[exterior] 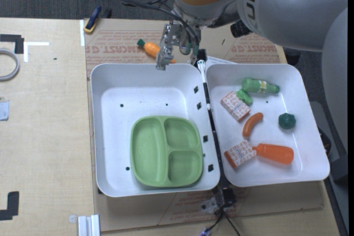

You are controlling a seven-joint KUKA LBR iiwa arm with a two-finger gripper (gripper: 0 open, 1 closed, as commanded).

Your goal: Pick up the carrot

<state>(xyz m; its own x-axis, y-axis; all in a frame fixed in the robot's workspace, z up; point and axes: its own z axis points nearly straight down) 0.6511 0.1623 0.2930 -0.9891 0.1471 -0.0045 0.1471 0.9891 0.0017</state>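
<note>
The carrot (pixel 150 48), orange with a green top, lies on the cardboard just behind the left bin's back rim (pixel 138 67). Its green end points left. My gripper (pixel 178 58) hangs over that rim at the back between the two bins. The left finger (pixel 164 53) stands against the carrot's thick right end and hides part of it. The fingers stand apart, and most of the carrot lies outside them to the left. It rests on the cardboard, not lifted.
A green divided plate (pixel 166 151) sits in the left bin. The right bin (pixel 310 119) holds a green bottle (pixel 260 86), two red-and-white blocks (pixel 235 106), a sausage (pixel 253 123), a dark green ball (pixel 286 121) and an orange bottle (pixel 274 153). A blue marker (pixel 93 18) lies back left.
</note>
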